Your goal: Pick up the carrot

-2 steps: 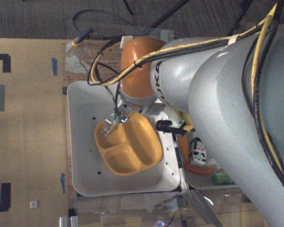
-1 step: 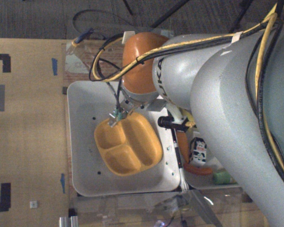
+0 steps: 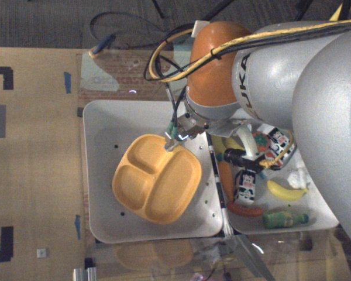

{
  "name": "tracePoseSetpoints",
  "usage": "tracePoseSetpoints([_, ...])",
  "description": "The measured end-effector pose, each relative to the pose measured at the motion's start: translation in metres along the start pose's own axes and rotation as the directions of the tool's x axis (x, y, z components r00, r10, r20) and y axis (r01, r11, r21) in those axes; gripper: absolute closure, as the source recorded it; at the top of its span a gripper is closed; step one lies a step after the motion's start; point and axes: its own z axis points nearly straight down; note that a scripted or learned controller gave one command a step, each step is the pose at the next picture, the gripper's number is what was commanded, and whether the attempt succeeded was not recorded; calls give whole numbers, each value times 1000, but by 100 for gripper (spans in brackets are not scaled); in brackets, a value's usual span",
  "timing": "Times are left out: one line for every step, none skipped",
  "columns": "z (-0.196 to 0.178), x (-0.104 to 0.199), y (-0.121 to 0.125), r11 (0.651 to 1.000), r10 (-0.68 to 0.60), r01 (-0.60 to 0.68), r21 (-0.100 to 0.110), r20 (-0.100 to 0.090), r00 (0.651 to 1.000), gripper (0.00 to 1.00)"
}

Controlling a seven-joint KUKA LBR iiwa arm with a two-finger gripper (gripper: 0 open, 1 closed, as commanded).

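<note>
The long orange carrot (image 3: pixel 225 177) was seen lying in the right white bin (image 3: pixel 316 206) against the divider, while the hand (image 3: pixel 174 138) (its state could not be told) hung over the yellow compartment plate (image 3: pixel 157 179), so a miss was judged likely.

Grey shells are covering the arm (image 3: pixel 298 81), an orange band (image 3: pixel 213 63) circling it. Yellow and black cables (image 3: pixel 164 54) are looping beside it.

From my feed, the arm (image 3: pixel 281 81) runs off the top and right edges and covers much of the right bin (image 3: pixel 316 212). I see only part of the carrot (image 3: pixel 226 177) beneath it. The gripper (image 3: pixel 174 138) is too small to read.
</note>
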Motion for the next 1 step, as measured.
tracePoseSetpoints([-5, 20, -34, 999, -40, 40, -25, 12, 999, 100])
